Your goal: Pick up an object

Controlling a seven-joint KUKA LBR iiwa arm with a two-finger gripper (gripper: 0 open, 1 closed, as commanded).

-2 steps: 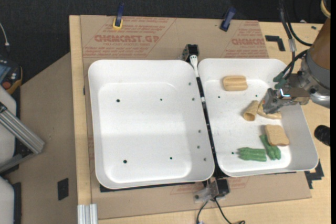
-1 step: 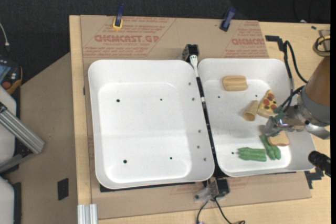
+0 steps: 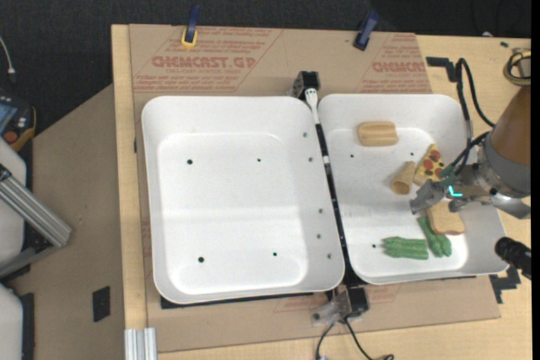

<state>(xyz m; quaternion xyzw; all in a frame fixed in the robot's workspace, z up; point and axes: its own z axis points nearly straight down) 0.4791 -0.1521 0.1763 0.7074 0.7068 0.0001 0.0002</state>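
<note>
Camera view shows the gripper [image 3: 432,200] low in the right bin [image 3: 371,261], over a tan bread-like piece [image 3: 445,222]; whether it is apart or together I cannot tell. Just beside lie a pizza slice toy [image 3: 432,162], a bread roll [image 3: 376,133] and a green pod [image 3: 407,248]. These look like light, stiff plastic, probably a little slippery; the roll's narrow sides seem best to grasp.

Even overhead light is falling on the bench, and the two white bins [image 3: 228,198] are glowing bright, nearly washing out on their floors. Soft, short shadows are pooling under the rims toward six o'clock. The dark floor toward twelve o'clock is staying dim. Focus is holding fairly sharp, with mild grain throughout.
</note>
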